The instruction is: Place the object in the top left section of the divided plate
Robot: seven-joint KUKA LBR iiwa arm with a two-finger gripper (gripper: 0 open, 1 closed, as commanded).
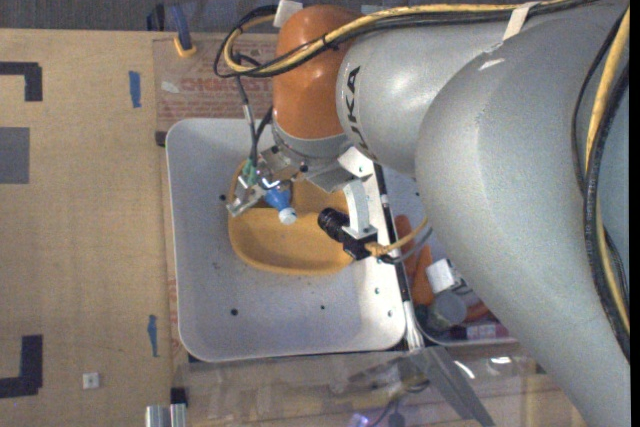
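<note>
Gripper (262, 187), its state beyond my telling, hovers over the yellow divided plate (285, 250)'s upper-left section; next, release the blue object (277, 200).

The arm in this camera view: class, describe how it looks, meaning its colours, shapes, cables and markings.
The arm is bulky, with rounded, glossy grey shells and an orange band above the wrist. Black lettering runs down the grey shell beside the band. Yellow and black cables run along its top and loop near the band. The hand is small, metallic and grey, with a blue part.
</note>
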